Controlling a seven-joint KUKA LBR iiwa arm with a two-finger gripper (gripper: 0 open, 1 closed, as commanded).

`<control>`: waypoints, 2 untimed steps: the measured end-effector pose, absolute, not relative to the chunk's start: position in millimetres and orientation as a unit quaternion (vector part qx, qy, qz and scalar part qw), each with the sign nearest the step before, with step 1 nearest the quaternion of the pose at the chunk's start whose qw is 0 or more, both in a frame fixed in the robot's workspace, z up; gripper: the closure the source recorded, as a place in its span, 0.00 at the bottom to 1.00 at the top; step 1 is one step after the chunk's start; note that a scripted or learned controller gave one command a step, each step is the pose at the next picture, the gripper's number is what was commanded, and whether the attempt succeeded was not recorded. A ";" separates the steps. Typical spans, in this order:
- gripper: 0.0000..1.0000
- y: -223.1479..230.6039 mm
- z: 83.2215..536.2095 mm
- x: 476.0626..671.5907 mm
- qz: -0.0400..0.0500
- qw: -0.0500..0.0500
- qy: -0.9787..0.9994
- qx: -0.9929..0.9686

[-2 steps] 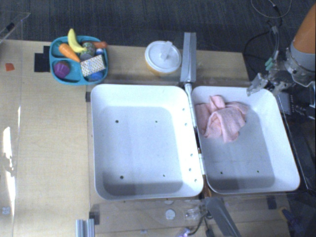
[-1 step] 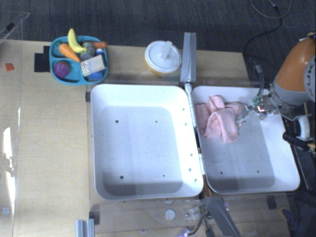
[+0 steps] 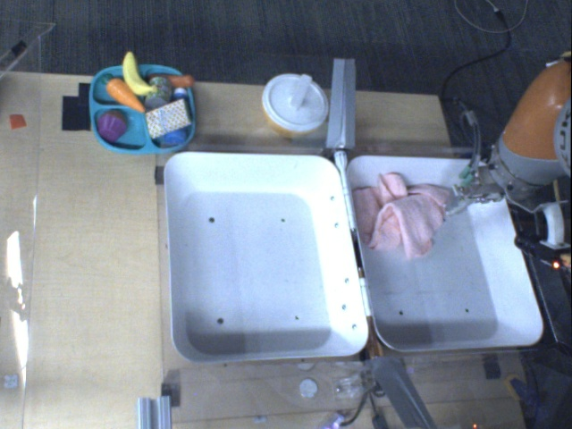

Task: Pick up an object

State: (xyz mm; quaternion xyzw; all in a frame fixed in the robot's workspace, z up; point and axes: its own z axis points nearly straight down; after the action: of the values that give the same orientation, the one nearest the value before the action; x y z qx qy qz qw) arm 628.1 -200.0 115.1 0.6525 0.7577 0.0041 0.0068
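Camera view: crumpled pink cloth [image 3: 400, 219] in right shallow white bin [image 3: 500, 320], upper left; gripper [image 3: 458, 197] touching cloth's right edge; grip state unclear, cannot tell; grasp step underway, next likely needs lift.

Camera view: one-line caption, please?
Tool at the edge of a pink cloth in the right bin.

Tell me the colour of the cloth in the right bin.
The cloth is pale pink, seen plainly in the camera view.
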 end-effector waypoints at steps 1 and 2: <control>0.00 -200.1 115.0 628.0 0.004 0.007 0.758 0.653; 0.00 -145.3 90.0 647.5 0.003 0.005 0.791 0.612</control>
State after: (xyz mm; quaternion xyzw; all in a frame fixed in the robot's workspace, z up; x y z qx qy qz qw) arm 647.5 -145.3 90.0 0.6115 0.7912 0.0032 0.0051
